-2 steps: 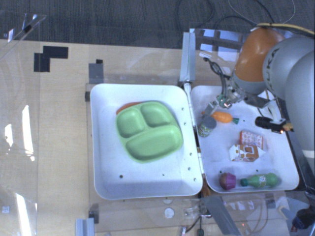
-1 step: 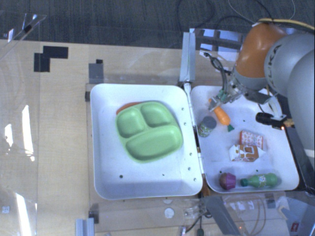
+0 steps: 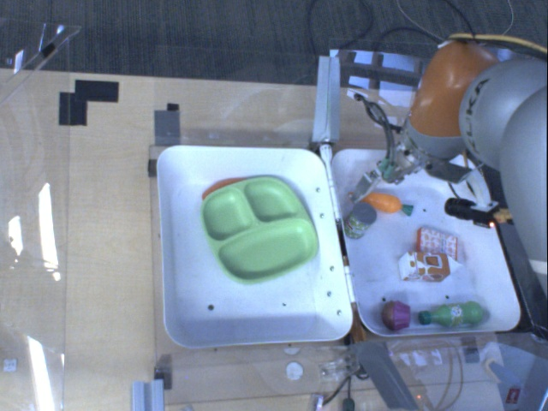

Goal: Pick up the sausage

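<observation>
From my remote station: a reddish-orange sliver, apparently the sausage [image 3: 223, 183], peeks out at the far left edge of the green divided plate [image 3: 259, 227] in the left bin [image 3: 248, 324], mostly hidden beneath it. The gripper [image 3: 387, 172] hangs over the right bin [image 3: 505, 306], just beyond a carrot [image 3: 383, 202]; I cannot tell its opening or contact.

We were looking at a robotics lab setup, pretty clearly. A wooden bench [image 3: 103, 255] held two white bins [image 3: 257, 328], loose cables [image 3: 342, 11] trailed over grey carpet [image 3: 171, 15].
</observation>
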`<control>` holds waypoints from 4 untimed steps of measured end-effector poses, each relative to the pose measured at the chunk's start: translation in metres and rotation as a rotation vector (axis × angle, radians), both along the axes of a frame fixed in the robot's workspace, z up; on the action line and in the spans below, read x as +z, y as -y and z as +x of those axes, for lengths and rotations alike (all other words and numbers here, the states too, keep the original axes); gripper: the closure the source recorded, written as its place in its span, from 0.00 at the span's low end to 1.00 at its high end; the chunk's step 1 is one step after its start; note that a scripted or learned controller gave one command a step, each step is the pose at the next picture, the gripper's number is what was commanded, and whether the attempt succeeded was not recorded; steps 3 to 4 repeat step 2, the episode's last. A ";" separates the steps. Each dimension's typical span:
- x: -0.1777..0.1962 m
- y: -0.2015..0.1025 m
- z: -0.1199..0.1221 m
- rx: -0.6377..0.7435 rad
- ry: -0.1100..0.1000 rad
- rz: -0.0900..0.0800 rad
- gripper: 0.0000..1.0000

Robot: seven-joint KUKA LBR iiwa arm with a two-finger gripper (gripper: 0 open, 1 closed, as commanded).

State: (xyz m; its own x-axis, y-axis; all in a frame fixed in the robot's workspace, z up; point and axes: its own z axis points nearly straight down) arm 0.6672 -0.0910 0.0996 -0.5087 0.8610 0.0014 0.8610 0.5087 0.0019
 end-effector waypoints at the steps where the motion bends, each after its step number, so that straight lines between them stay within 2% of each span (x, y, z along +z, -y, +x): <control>1: 0.013 -0.001 0.004 0.002 0.016 -0.002 1.00; 2: 0.012 0.052 -0.043 0.547 0.008 -0.005 1.00; 4: 0.012 0.052 -0.043 0.547 0.008 -0.005 1.00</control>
